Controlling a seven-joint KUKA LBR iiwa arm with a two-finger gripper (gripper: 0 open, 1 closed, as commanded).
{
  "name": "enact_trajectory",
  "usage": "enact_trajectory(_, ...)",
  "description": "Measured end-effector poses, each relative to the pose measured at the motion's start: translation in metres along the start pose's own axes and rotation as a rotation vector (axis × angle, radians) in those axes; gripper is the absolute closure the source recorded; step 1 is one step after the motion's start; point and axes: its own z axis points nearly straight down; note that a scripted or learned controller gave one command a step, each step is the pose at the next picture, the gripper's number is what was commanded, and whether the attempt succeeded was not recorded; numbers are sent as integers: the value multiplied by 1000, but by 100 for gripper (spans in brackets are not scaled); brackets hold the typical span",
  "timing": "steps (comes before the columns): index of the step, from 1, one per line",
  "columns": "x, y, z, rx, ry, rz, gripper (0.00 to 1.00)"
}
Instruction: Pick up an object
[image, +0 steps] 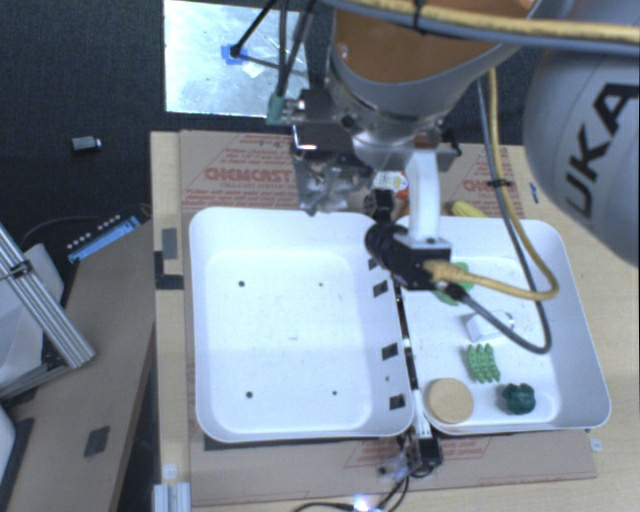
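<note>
- Gripper (330, 196) hangs over the far rim of the left bin (270, 330), at about 12 o'clock of that bin; whether it is open or shut I cannot tell, since the metal parts blur together under the wrist.
- Nothing can be made out in its grasp.
- Arm (400, 70) fills the top of the view above it, with an orange band and a grey shell; a yellow cable (500, 288) and a black one loop down over the right bin (560, 300).
- Black fitting (405, 255) on a white bracket sits just at 4 o'clock from the gripper, over the seam between the bins.
- Objects all lie in the right bin, well apart from the gripper, toward 4 to 5 o'clock from it.
- White block (478, 326) lies near the bin's middle, under the cable loop.
- Light green ridged piece (483, 362) lies just at 6 o'clock from the white block.
- Tan disc (449, 399) rests by the near left corner, at 7 o'clock from the ridged piece.
- Dark green lump (518, 398) sits near the disc, at 3 o'clock from it, close to the near rim.
- Yellow piece (467, 209) shows at the right bin's far rim, at 3 o'clock from the gripper.
</note>
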Motion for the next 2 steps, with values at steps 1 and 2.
enact_trajectory(1, -1, -23, -33, -9, 2, 2, 100)
enact_trajectory(2, -1, -22, -35, -7, 1, 2, 100)
